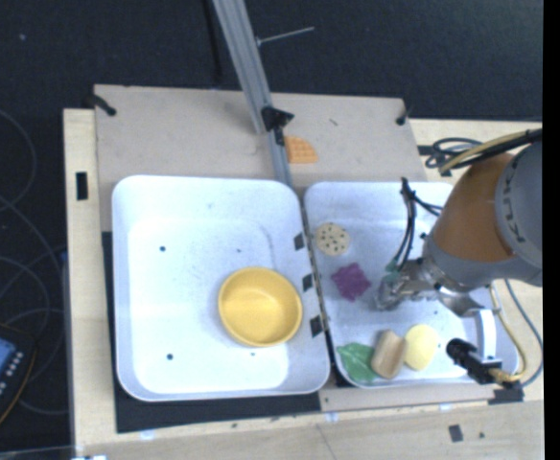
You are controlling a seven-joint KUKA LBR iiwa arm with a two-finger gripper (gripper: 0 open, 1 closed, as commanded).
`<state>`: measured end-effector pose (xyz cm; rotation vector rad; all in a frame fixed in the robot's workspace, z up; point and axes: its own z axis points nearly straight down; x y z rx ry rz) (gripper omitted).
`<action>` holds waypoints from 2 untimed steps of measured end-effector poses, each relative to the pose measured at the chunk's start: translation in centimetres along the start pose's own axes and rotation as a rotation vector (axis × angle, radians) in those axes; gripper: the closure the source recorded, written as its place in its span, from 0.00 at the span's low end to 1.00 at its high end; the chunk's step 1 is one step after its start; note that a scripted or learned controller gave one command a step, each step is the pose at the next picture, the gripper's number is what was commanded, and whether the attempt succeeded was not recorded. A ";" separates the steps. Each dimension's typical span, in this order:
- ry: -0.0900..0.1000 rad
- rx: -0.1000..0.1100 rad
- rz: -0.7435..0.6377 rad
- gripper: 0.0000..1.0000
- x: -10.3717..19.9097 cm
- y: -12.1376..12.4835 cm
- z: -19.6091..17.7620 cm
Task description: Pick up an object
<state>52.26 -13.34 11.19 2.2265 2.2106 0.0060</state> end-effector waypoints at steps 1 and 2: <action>-0.001 0.000 -0.001 1.00 -0.6 -0.6 -4.9; -0.002 -0.003 -0.011 1.00 -0.1 0.4 -10.7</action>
